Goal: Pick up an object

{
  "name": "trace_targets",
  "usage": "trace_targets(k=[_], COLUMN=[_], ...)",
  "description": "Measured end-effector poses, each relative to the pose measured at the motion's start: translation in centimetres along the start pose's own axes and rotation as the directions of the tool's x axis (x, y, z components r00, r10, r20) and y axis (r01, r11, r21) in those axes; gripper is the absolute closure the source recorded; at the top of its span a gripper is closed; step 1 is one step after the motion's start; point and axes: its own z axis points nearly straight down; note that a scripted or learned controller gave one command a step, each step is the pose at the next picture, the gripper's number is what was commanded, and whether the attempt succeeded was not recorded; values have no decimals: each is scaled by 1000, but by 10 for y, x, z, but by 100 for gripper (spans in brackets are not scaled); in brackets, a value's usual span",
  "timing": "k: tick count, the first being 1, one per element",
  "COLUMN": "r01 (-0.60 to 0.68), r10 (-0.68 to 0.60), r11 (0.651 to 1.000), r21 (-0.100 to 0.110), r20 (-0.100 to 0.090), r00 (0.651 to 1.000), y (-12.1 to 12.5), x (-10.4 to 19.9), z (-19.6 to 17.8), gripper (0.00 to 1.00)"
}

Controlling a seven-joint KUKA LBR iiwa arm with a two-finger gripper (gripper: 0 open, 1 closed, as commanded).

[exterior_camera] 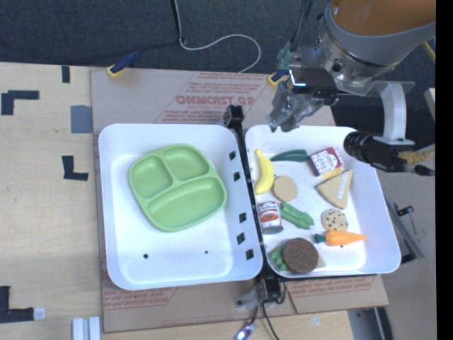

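My gripper [283,121] hangs above the back left corner of the right bin [375,211], its fingers close together with nothing seen between them. Just below it lie a yellow banana [264,172] and a green pepper [289,156]. Further in the right bin are a round cracker [286,188], a red and white box [325,162], a cheese wedge [336,188], a small can [270,216], a green pickle [296,215], a cookie [333,220], a carrot [341,239] and a brown patty [301,255].
The left bin [120,154] holds a green divided plate [178,186]. A black divider [243,183] runs between the bins. The arm's grey body and orange band [382,6] fill the top right. A black cylinder [375,151] sticks out over the right bin's far edge.
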Motion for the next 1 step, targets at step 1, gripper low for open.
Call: trace_targets(k=[1], r01=[-11], r10=[11], r11=[1000], r21=[-9], r20=[-3], r00=[1000], y=[-23], x=[-70], z=[-46], gripper=[100])
